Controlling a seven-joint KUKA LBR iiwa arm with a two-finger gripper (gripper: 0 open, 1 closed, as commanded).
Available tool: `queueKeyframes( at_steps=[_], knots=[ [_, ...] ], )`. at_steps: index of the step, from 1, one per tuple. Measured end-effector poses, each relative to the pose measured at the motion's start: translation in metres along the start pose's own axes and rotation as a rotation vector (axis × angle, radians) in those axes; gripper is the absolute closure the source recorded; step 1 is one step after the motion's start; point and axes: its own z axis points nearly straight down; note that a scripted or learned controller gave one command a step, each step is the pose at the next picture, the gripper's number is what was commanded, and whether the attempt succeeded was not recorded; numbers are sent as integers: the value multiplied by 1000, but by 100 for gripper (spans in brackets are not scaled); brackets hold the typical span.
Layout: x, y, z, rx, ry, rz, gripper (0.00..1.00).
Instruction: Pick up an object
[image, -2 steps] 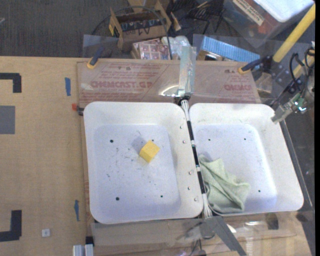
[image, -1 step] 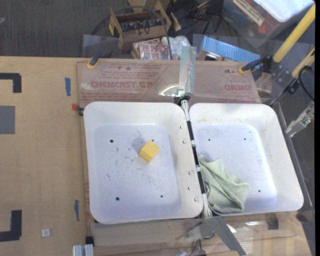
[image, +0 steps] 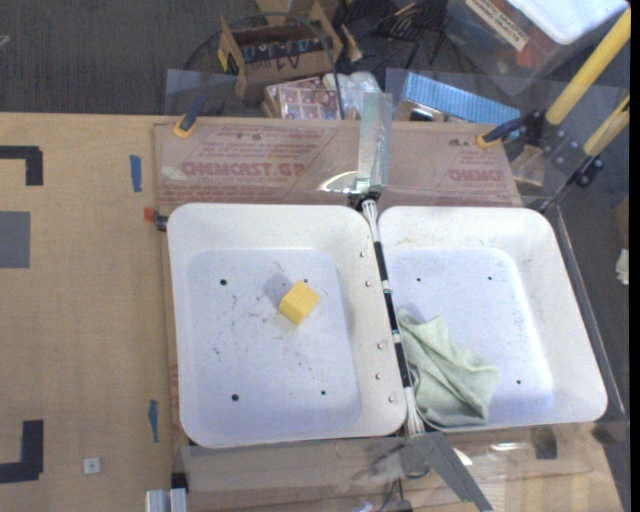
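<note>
- In the left bin (image: 190, 400), a yellow block (image: 298, 302) sits a little above the middle of the floor, turned at a slant, with bare white floor on every side and nothing touching it.
- In the right bin (image: 560, 300), a pale green cloth (image: 447, 372) lies crumpled in the lower left corner, against the wall by the seam where the two bins meet.
- A cable (image: 388, 305) runs down that seam between the bins, just beside the cloth.
- Behind the bins lies a clear sheet (image: 250, 170) with red lettering, held at its far corners by two yellow clamps (image: 186, 125).
- The bins rest on a tan table (image: 80, 300) with black marks and bits of blue tape (image: 135, 172) at the left.
- Past the table's far edge stands a cardboard box (image: 285, 45) amid clutter.
</note>
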Motion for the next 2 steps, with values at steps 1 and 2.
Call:
queueKeyframes(
  at_steps=[1, 2],
  knots=[
    [-48, 10, 34, -2, 1, -484, 100],
    [-24, -10, -14, -1, -1, -848, 100]
  ],
)
